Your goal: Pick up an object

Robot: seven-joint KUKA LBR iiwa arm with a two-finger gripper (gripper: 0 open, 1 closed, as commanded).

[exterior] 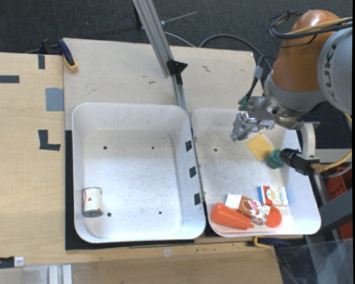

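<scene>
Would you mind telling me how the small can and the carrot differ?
The can is short, white and brown, and alone in the left bin; the carrot is long, orange and tapered. It lies in the right bin, close beside the packets. Both sit near their bin's front edge.

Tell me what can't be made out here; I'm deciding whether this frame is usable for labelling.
- Pincer in the camera view: blurred, finger state unreadable.
- Yellow block: upper corner hidden by the pincer.
- Small can in the left bin: label too small to read.
- Orange carrot-shaped toy and packets: overlapping, print illegible.
</scene>
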